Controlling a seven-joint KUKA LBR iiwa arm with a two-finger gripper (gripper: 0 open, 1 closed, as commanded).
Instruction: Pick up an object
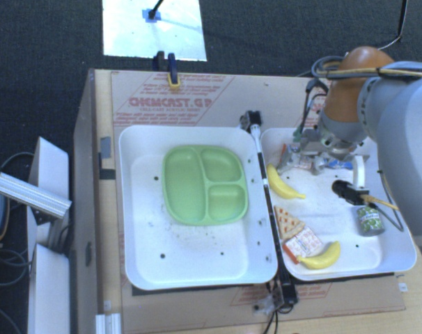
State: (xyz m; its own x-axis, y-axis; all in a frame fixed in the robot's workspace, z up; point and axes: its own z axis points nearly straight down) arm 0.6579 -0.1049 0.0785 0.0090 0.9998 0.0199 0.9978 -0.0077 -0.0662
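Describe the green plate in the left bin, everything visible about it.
The green plate is pale lime green and looks like smooth moulded plastic, a rounded square with raised ridges splitting it into three compartments: one long one on its left side and two smaller ones on its right. It lies flat and face up on the floor of the left bin, toward the bin's upper middle, turned slightly askew. Its compartments hold nothing. Only the bin floor touches it.
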